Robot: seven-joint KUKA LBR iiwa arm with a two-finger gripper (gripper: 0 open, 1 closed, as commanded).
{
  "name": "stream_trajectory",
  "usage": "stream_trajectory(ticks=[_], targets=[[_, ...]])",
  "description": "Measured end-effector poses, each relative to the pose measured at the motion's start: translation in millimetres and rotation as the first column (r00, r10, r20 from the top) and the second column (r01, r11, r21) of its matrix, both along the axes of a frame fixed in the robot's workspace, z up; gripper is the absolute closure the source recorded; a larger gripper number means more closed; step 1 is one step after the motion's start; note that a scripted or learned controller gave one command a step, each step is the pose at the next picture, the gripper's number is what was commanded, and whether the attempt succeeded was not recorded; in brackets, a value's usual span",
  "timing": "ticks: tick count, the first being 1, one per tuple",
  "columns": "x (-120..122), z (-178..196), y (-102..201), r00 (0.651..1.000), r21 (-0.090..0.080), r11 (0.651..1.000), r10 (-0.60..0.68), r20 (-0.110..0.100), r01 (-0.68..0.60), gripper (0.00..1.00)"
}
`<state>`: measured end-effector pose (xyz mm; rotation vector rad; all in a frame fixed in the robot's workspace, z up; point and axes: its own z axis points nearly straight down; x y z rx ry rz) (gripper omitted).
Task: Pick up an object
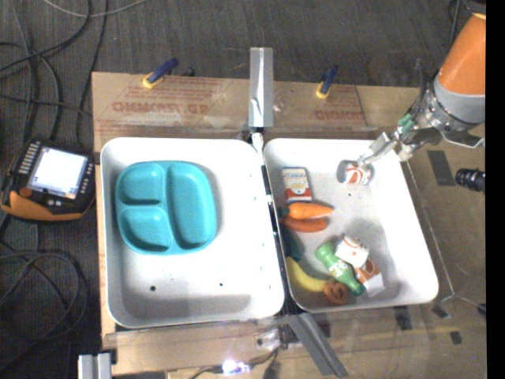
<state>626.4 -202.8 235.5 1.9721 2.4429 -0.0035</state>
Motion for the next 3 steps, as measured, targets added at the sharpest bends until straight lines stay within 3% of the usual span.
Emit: stream_trajectory(ticks=[1, 2, 3], targets=[[41, -138, -10, 0.992, 0.010, 0.992, -0.123, -0.007, 0.123, 0.00], [42, -127, -11, 0.993, 0.003, 0.993, -0.121, -0.002, 0.121, 1.00], [33, -134, -12, 0.964, -0.016, 0.964, 0.264, 0.023, -0.264, 1.00]])
